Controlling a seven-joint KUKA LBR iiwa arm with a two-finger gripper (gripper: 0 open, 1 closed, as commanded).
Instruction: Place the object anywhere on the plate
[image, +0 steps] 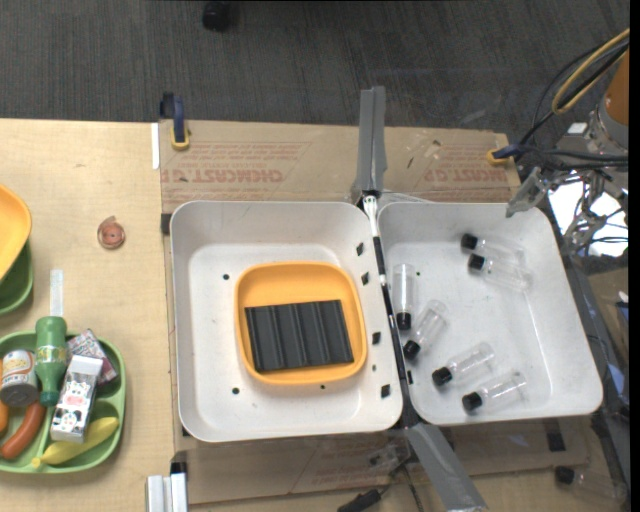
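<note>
An orange plate (296, 281) lies in the left white bin (200, 300), and a black ridged mat (300, 335) covers its middle. Several clear vials with black caps are scattered in the right white bin (545, 330): two at the back (497, 258), one along the left wall (401, 290), one beside it (427, 325), and two near the front (465, 362) (495, 391). My gripper (524, 192) hangs at the right bin's far right corner, above its rim and apart from every vial. Cables and the arm's body partly hide it.
Cardboard (270, 165) lies under both bins, with clamps at its back corners. On the wooden table to the left are a green tray of toy food (60, 395), a yellow bowl (12, 235) and a small pink piece (111, 234). A metal divider (371, 140) runs between the bins.
</note>
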